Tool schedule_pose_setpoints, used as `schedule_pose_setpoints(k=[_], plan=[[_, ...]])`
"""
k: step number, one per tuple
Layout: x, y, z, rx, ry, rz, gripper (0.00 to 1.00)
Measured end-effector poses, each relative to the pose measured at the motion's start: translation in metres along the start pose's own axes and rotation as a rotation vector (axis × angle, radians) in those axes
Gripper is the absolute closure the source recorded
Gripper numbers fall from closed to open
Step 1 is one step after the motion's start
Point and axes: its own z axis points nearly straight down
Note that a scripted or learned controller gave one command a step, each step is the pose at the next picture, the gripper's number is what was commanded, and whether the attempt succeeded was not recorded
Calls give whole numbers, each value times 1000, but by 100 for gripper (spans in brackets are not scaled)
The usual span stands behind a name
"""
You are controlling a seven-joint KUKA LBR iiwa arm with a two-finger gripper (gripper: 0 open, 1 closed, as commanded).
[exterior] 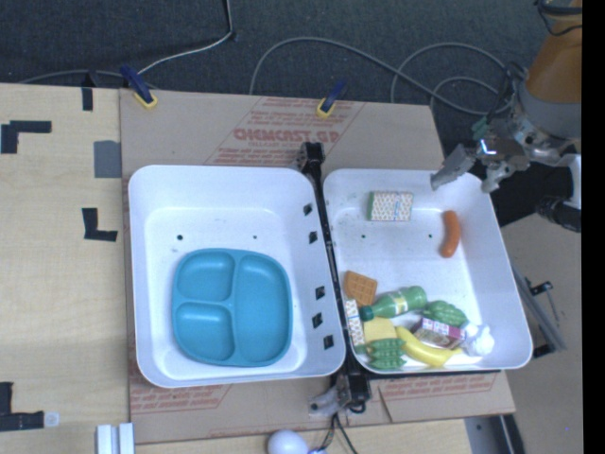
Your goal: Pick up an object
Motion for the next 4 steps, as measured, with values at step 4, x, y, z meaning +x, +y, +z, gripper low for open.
schedule_pose_setpoints(k=[4], plan=[[-39,-8,108,0,-1,-1,0]])
